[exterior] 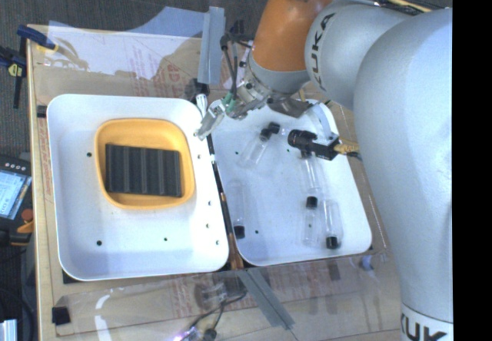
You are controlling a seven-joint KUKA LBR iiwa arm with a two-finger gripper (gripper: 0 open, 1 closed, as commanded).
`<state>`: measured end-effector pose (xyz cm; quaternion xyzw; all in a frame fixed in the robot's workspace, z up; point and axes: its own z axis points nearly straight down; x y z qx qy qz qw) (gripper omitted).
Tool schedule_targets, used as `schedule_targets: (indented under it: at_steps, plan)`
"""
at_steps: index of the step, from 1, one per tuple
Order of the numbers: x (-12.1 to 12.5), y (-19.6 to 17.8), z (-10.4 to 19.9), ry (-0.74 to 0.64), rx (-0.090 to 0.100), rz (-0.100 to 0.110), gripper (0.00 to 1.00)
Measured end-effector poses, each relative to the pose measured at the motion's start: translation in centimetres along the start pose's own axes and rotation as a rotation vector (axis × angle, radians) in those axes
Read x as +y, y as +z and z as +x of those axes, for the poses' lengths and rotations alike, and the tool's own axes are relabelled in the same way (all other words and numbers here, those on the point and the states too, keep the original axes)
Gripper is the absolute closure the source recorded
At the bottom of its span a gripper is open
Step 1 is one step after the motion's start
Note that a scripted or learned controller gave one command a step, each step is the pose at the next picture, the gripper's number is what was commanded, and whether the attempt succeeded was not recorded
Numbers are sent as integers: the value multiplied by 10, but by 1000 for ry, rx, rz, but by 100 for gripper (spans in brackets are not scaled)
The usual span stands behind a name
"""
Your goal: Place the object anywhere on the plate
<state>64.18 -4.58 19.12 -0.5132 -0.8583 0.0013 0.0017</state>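
First, nearest the camera: the right bin (355, 233) holds several clear tubes with black caps. The near tube (330, 218) lies along the bin's depth, cap toward us.

Mid-depth, in the left bin (69, 243), sits the yellow plate (142, 130) with a ribbed dark panel (144, 169) across its middle. No tube lies on it.

Further back in the right bin lies the slanted tube (256, 150). We judge it the likeliest object for the task, as it is closest to the gripper. It is well apart from the plate. Its long axis runs diagonally, with the black cap at the far end on the arm's side and the clear body pointing near-left.

Handling estimate: light, rigid, smooth-walled and round, so it is likely to roll or slip. If it is glass, it may crack. We would grip across the body at mid-length, square to the long axis, rather than on the cap.

Farthest, the gripper (210, 120) hangs over the far end of the seam between the bins. We cannot tell whether it is open or closed.
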Motion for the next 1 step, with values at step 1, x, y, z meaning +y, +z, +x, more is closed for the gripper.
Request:
schedule_targets:
  at_steps: [1]
  plan:
    - [-1, -50, 45, 87, -2, -4, 0]
